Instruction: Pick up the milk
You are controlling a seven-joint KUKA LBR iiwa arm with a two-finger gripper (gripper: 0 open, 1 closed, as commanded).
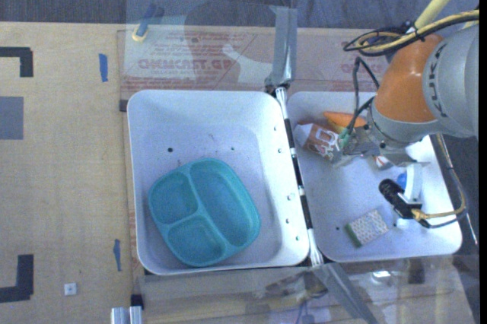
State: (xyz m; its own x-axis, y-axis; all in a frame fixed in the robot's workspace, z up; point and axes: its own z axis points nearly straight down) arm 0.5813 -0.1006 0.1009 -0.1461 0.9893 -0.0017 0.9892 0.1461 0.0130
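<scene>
Overhead, 2 bins (152, 113), 1 teal tray (203, 212), 1 milk (318, 138); gripper (358, 144) fingers' state hidden.

The teal divided tray (202, 212) lies in the left bin (152, 117). Right of it, in the right bin (335, 239), the milk carton (319, 140) lies tipped beside the gripper (354, 144); an orange carrot (344, 119) sits behind, a green sponge (367, 227) nearer front.

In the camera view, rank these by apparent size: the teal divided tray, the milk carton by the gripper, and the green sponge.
1. Teal divided plastic tray, clearly largest.
2. Small white-and-brown milk carton, partly hidden by the arm.
3. Green speckled sponge, close to the carton in size, so their order is unsure.
</scene>
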